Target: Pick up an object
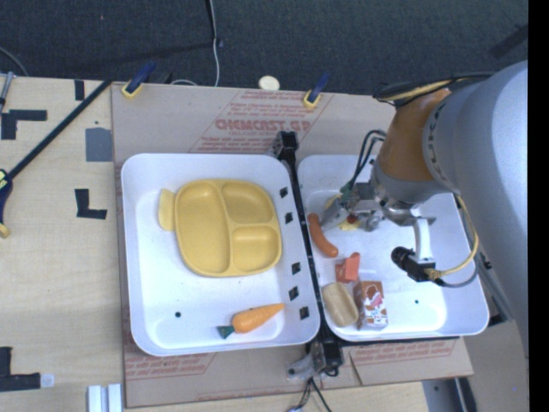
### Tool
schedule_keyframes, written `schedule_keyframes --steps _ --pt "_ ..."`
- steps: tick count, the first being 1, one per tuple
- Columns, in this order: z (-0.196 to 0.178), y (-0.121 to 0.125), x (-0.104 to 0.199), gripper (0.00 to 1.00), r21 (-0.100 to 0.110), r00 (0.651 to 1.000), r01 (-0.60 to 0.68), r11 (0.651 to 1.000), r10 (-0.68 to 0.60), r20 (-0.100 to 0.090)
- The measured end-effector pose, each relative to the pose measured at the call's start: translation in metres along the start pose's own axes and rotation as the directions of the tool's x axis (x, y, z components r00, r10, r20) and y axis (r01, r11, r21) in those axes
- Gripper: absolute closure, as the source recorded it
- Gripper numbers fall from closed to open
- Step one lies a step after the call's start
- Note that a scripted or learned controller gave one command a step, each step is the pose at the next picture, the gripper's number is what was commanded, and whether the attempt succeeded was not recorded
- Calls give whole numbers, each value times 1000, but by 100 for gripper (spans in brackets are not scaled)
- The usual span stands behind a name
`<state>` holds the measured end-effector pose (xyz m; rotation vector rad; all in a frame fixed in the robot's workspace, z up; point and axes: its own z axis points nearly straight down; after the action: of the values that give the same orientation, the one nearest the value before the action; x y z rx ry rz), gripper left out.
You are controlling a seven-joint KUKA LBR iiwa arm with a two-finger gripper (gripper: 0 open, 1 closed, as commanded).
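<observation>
Camera view: jaws [347, 213] blurred beside sausage [323, 236].

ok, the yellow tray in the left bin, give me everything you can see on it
The yellow tray is a pale yellow divided plate, plastic by its look, with three compartments: one large on the left side, two smaller on the right, and a small tab handle at its left edge. It lies flat and right side up on the floor of the left bin, towards the bin's upper half. Its compartments hold nothing. The carrot lies apart, below it.

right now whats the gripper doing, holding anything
Two-finger gripper: low over the right white bin, beside the orange sausage; grip state cannot be told.
</observation>
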<state>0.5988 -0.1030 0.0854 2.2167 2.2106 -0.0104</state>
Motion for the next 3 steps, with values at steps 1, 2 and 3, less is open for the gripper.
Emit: schedule_keyframes --steps 1,2,3 --pt "0 -95 -5 0 4 1000 -3 1000 3 -9" --pt "-11 -91 -2 100 3 1000 3 1000 -3 -14" --pt "-10 -91 -2 0 4 1000 3 1000 -3 -15"
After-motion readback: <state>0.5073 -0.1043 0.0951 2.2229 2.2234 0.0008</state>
